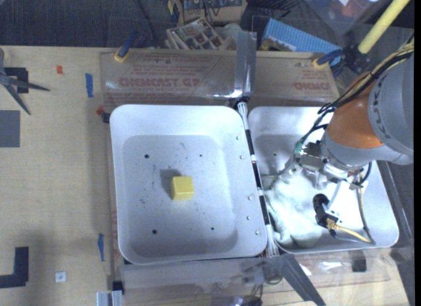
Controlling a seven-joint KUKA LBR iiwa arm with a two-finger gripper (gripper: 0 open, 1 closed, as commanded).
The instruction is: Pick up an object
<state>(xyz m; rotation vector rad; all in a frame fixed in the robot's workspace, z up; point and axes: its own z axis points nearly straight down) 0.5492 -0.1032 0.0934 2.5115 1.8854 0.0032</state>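
On the counter (52, 186), two white bins are sitting: one yellow cube (183, 187) is lying in the left bin (131, 127), while the end effector (306, 166) is hanging over the right bin (381, 226), grip state unclear.

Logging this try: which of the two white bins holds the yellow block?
The left shallow white bin holds the small yellow block, near its middle. The right shallow white bin has the grey arm over it.

Yellow block (183, 187) alone in left bin (131, 133); arm's end effector (309, 170) low over right bin (276, 124).
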